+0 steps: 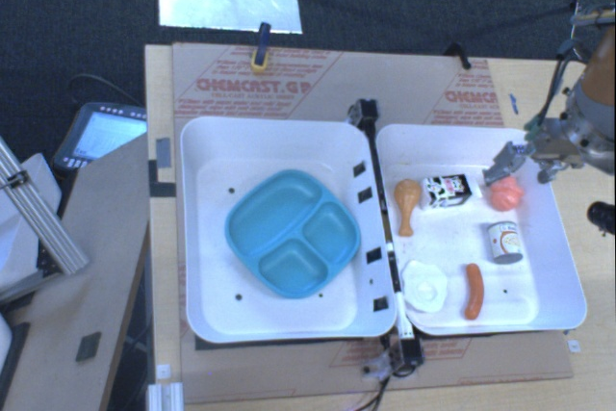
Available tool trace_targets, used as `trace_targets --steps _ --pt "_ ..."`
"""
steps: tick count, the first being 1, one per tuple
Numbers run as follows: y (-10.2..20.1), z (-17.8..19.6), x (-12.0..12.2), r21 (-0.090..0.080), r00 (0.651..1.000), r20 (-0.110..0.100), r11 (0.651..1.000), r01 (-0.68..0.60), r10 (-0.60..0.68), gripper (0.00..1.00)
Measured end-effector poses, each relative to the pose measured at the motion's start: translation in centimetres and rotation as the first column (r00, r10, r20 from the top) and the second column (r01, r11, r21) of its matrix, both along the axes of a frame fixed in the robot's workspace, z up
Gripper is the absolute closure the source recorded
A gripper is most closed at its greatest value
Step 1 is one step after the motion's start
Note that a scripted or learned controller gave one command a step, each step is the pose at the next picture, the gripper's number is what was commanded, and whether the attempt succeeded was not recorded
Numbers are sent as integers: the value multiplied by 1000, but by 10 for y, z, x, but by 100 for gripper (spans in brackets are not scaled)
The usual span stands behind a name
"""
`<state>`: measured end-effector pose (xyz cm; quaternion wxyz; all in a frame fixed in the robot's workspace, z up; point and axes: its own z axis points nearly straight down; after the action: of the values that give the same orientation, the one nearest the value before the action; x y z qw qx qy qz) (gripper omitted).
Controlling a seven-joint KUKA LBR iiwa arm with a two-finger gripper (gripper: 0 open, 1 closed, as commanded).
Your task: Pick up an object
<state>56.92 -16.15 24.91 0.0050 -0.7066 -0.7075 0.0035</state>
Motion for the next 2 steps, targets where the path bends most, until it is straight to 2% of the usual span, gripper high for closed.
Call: trace_targets --steps 1,2 --pt "0 5 2 -2 1000 9 1000 -2 2 0" --pt "-5 -54 -6 0 1000 4 1000 0 0 0"
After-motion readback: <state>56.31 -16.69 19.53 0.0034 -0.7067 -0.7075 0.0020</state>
